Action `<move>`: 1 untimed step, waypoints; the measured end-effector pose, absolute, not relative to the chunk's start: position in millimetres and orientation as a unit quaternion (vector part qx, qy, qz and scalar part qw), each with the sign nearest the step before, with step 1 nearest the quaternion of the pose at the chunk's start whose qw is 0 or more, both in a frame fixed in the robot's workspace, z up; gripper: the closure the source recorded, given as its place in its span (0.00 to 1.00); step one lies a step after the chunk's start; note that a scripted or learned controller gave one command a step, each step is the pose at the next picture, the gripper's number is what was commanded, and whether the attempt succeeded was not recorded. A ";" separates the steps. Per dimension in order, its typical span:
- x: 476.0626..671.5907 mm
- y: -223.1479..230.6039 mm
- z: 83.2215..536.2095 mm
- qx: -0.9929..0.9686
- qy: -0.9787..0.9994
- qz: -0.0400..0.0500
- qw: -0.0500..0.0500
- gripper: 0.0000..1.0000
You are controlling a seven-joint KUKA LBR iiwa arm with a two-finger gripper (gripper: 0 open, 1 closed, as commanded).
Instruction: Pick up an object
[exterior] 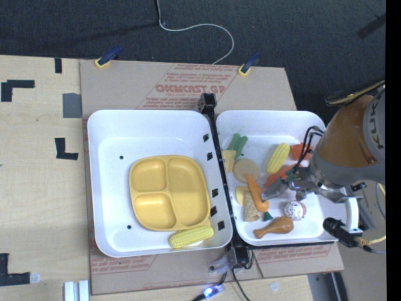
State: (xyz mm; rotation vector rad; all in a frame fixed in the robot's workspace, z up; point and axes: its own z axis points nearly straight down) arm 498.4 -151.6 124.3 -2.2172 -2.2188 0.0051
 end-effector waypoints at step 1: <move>498.6 -150.4 82.7 -0.706 -0.708 0.000 0.000 0.00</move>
